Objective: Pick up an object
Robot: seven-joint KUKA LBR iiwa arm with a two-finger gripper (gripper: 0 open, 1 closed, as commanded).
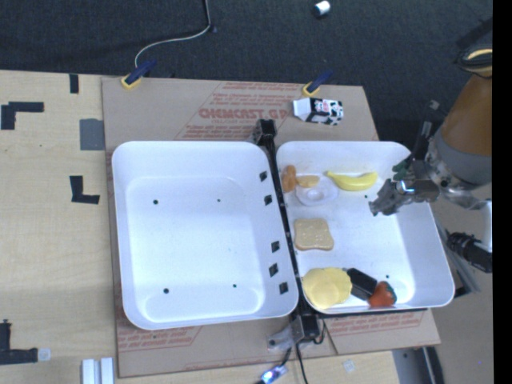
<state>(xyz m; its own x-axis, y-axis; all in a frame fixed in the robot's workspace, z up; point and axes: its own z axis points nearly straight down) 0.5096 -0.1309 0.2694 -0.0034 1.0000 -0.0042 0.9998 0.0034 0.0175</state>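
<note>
Gripper (pixel 384 201) low over right bin (pixel 416 246), near that bin's right wall, hanging from grey arm with orange band (pixel 470 122). Fingers dark and bunched against the wrist; spread or pressed together, cannot tell. Nothing seen pinched between them.

Banana (pixel 352 181) just left of gripper, nearest object to it, close to right bin's far wall. Clear plastic cup (pixel 314 193) further left, toward divider between the bins, with small orange piece (pixel 288 176) touching or just beside it against the divider. Toast slice (pixel 313 234) lying flat nearer the middle of right bin, well clear of gripper. Yellow round object (pixel 326 286) at right bin's near edge; black bar-shaped item (pixel 362 282) just right of it, and red piece (pixel 383 294) touching the black item's right end.

Bare white floor below gripper, between toast slice and right wall; open run toward near-right corner of right bin.

Left bin (pixel 192 238) alongside right bin, sharing the divider, floor white with a few dark dots.

Beyond right bin's far wall, small black-and-white carton (pixel 320 110) on cardboard sheet (pixel 232 110). Two blue-and-yellow clamps (pixel 138 74) on that sheet's far edge. Cable (pixel 200 14) trailing across dark carpet beyond.
</note>
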